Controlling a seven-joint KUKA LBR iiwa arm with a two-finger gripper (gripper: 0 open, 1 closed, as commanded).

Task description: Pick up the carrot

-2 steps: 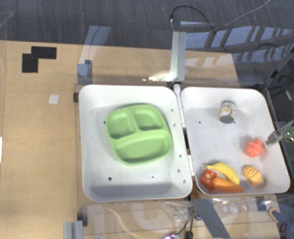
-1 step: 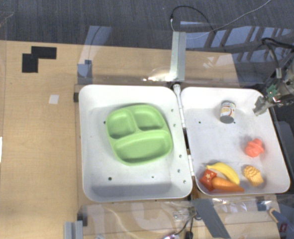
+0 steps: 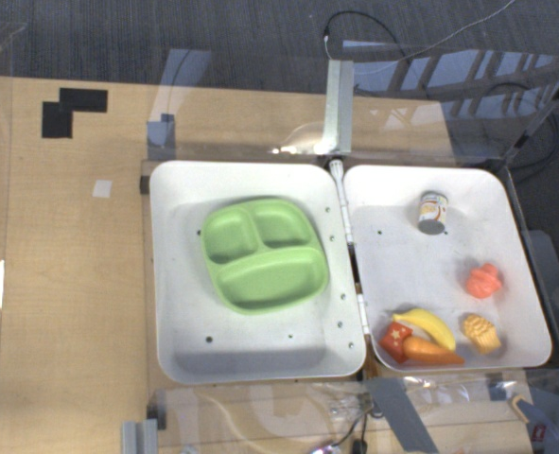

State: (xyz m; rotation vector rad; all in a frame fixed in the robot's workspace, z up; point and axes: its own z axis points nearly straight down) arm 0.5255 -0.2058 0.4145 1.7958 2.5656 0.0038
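Note:
The orange carrot (image 3: 431, 352) lies in the right bin (image 3: 402, 253), close to its front wall. It rests against a yellow banana (image 3: 427, 326) on its far side and a red strawberry-like piece (image 3: 395, 338) at its left end.
The same bin holds a yellow-brown pastry-like piece (image 3: 480, 332) right of the carrot, a red-orange lump (image 3: 484, 281) farther back and a small can (image 3: 432, 212) near the rear. A green divided plate (image 3: 263, 253) sits in the left bin (image 3: 180, 329).

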